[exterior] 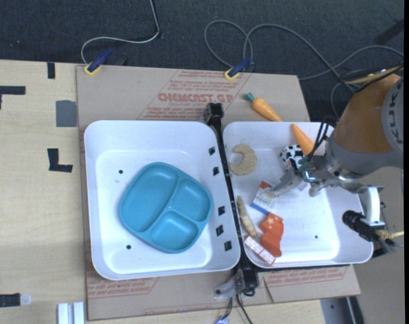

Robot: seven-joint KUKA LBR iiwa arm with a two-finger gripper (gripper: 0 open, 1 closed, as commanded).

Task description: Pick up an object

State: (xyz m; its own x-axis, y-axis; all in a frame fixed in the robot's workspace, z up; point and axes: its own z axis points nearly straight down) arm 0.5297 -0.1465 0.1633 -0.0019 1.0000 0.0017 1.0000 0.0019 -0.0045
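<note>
Blue plate in the left bin, clutter and arm in the right

A blue divided plate (pixel 165 206) is lying in the left bin (pixel 100 147); in the right bin (pixel 326 248) an orange object (pixel 272 233) is resting while the gripper (pixel 290 179) is hovering over a small carton (pixel 262 200), its grip impossible to tell.

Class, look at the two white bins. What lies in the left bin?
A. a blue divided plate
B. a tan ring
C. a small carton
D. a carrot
A: the blue plate lies alone in the left bin, while the carton and the tan ring are in the right bin, and a carrot lies on the cardboard outside.
</note>
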